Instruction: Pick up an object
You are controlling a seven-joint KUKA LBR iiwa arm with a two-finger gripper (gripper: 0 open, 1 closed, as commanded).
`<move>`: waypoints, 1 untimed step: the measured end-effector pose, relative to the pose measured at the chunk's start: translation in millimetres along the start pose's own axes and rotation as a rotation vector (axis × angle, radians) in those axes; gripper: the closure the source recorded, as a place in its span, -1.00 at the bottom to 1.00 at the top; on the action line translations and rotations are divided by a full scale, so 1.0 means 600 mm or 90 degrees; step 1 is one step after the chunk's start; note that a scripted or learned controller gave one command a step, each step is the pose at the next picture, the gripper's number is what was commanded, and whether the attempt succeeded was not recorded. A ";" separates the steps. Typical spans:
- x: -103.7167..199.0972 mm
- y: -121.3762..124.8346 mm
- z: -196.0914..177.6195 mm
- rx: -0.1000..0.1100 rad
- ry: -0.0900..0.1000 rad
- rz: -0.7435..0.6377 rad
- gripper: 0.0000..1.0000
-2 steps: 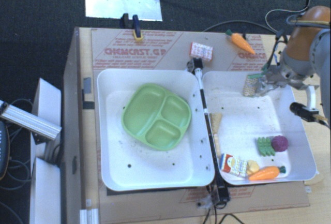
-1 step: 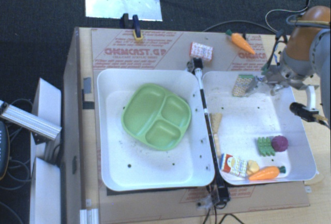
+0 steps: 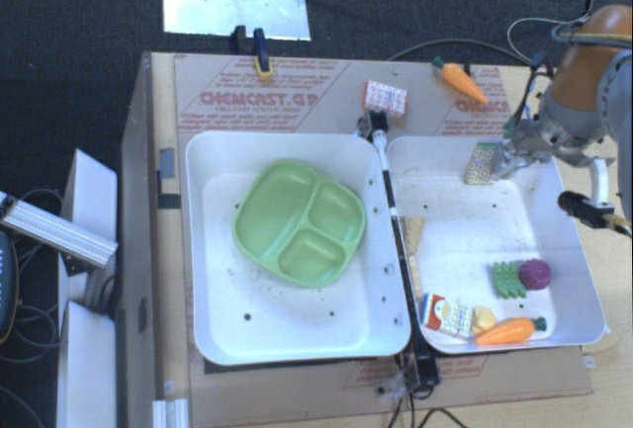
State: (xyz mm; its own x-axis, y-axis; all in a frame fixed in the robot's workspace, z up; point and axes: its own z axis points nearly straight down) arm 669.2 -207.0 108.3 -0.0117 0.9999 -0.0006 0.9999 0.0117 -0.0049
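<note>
Hovering hand (image 3: 506, 162) perhaps touching packet (image 3: 482, 163).

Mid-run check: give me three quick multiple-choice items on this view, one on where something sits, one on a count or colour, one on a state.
1. Where does the green divided plate lie?
A. left bin
B. right bin
C. on the bench behind the bins

2. How many toy carrots are in view?
A. one
B. two
C. four

3. How does the plate sit?
A. face up
B. upside down
C. on edge

Key: 1 A, it rests in the left bin. 2 B, one carrot in the right bin, another carrot behind it. 3 A, its compartments show.
</note>
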 end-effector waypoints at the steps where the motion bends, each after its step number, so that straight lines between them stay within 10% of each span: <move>1: 0.000 0.000 0.000 0.000 0.000 0.000 -1.00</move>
State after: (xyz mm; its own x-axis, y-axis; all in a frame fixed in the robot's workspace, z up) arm 669.2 -206.8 108.1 -0.0125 0.9999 -0.0005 0.9999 0.0125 -0.0054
